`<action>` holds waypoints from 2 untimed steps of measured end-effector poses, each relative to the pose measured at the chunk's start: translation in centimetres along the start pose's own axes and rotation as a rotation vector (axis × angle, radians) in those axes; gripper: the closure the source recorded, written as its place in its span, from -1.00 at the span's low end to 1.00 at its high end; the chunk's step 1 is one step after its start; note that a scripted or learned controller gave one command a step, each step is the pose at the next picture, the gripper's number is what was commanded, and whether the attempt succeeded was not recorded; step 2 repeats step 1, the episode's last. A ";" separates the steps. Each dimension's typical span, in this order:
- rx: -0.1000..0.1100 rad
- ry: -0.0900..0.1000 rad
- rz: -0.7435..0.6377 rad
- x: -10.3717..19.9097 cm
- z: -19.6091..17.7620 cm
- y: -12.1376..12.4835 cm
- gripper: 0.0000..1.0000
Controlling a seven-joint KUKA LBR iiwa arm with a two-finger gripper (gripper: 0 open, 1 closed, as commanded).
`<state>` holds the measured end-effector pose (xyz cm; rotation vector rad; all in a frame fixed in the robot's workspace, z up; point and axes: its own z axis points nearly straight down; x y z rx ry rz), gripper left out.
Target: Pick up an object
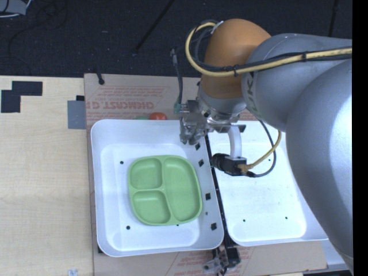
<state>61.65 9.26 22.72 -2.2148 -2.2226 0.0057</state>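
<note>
table: two white bins [109, 154] side by side
target: green plate [165, 190], left bin
hand [192, 132]: at plate's 1 o'clock; finger state cannot be told
grasp: rim should be pinched, not flat face

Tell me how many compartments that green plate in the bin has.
3. The green plate in the left bin has two compartments side by side along its far edge and one at its near left, by the taller far-right one.

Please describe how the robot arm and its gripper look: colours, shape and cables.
The arm is thick, rounded and grey, with an orange band above the wrist. Yellow and black cables loop around it. The gripper is small, dark grey metal.
</note>
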 end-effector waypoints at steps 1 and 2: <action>-0.001 -0.001 0.001 -0.1 -0.1 0.0 -1.00; -0.001 -0.001 0.001 -0.1 -0.1 0.0 -1.00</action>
